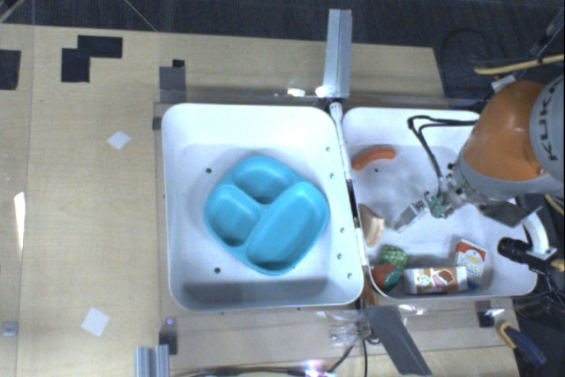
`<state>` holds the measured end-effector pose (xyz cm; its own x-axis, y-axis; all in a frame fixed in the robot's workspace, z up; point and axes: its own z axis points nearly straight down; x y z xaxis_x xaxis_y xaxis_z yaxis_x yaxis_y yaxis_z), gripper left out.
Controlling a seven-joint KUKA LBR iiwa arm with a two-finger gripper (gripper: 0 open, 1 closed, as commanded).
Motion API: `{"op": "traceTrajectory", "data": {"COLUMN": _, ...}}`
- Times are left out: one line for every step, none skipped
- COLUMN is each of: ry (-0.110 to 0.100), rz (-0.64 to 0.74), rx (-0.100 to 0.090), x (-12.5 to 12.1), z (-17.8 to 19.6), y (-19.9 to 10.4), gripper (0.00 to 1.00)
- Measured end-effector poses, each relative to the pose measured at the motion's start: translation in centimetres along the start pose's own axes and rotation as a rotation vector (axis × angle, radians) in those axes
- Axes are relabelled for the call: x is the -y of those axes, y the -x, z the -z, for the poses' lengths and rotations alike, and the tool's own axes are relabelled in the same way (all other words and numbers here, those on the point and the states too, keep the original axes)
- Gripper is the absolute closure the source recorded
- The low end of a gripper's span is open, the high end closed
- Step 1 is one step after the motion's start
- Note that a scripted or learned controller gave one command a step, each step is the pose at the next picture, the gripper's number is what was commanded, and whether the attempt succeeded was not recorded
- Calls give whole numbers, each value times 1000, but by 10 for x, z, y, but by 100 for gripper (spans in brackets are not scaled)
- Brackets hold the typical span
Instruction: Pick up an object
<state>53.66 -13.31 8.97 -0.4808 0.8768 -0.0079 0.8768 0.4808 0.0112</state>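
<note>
Take the right-hand bin (415,115) as your landmark; everything that matters sits inside it. Your gripper (408,215) hangs over the middle of that bin, its two fingers (403,219) angled down and toward the divider (346,181) it shares with the left bin (177,216). The fingers look slightly parted with nothing between them, so treat the hand as empty.

The candidates ring the gripper without touching it. A toy sausage (373,156) lies toward the bin's far wall. A pale wedge-shaped piece (372,226) rests against the divider, just beside the fingertips. Along the near wall sit a green and red toy vegetable (388,265), a small bottle on its side (434,279) touching it, and a small carton (470,261) by the bottle's other end.

Your likely trouble, as I judge it:
- A straight descent would land on bare bin floor between the wedge and the near-wall cluster, and you would close on air.
- Going for the wedge, one finger could jam against the divider wall.
- The bottle is round and lying flat; a pinch along its length may roll it away.
- The near-wall items crowd together, so you may nudge one while closing on another.

The blue sectioned tray (267,214) in the left bin is too broad for this gripper.
</note>
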Motion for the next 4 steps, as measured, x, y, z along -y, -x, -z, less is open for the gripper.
{"op": "traceTrajectory", "data": {"ry": -3, "rz": -79, "rx": -2, "x": -67, "z": -3, "y": 30, "gripper": 0}}
{"op": "traceTrajectory", "data": {"ry": 1, "rz": 43, "rx": 2, "x": -16, "z": 1, "y": -38, "gripper": 0}}
{"op": "traceTrajectory", "data": {"ry": -7, "rz": -89, "rx": -3, "x": 5, "z": 6, "y": 48, "gripper": 0}}
{"op": "traceTrajectory", "data": {"ry": -6, "rz": 15, "rx": -4, "x": 60, "z": 58, "y": 12, "gripper": 0}}
